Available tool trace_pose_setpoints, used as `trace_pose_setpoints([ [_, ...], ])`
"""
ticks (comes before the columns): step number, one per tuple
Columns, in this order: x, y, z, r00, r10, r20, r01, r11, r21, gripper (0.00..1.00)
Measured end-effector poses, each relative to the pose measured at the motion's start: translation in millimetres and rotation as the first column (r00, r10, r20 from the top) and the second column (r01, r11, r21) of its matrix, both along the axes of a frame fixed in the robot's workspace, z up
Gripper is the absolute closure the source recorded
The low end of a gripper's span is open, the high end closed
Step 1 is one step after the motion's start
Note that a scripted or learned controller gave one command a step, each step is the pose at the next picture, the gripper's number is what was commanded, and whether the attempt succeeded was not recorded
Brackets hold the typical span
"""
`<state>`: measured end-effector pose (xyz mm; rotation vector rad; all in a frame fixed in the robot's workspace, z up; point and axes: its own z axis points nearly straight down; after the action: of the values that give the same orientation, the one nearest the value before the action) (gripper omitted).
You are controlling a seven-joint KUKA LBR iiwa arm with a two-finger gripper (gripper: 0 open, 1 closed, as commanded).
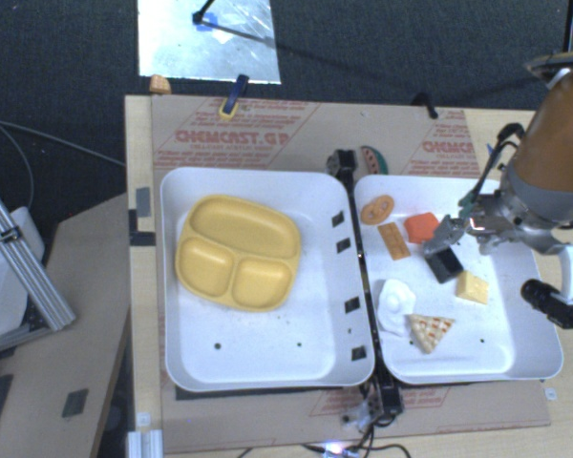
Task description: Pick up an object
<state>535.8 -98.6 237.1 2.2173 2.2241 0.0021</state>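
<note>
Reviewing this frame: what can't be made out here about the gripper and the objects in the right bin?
- Gripper: too small and dark in the camera view to tell its finger state or whether it grips anything.
- Arm: cut off by the right edge.
- Orange block: its right side sits behind the gripper body.

Bench (296, 127) carries two white bins side by side: left bin (186, 351), right bin (525, 351). Yellow-blue tool (234, 96) at far edge, small tan block (159, 85) off far-left corner.
</note>
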Motion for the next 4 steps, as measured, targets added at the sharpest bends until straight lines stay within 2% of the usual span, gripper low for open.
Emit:
trace_pose_setpoints([
  [1,-9,-13,-159,1.0,-0.005,-0.005,0.005,1.0,0.001,0.0],
  [2,57,-17,-98,1.0,0.002,0.009,-0.002,1.0,-0.003,0.0],
  [3,135,-68,-19,1.0,0.002,0.014,-0.001,1.0,-0.006,0.0],
  [4,77,-87,-95,1.0,-0.004,-0.005,0.004,1.0,0.001,0.0],
])
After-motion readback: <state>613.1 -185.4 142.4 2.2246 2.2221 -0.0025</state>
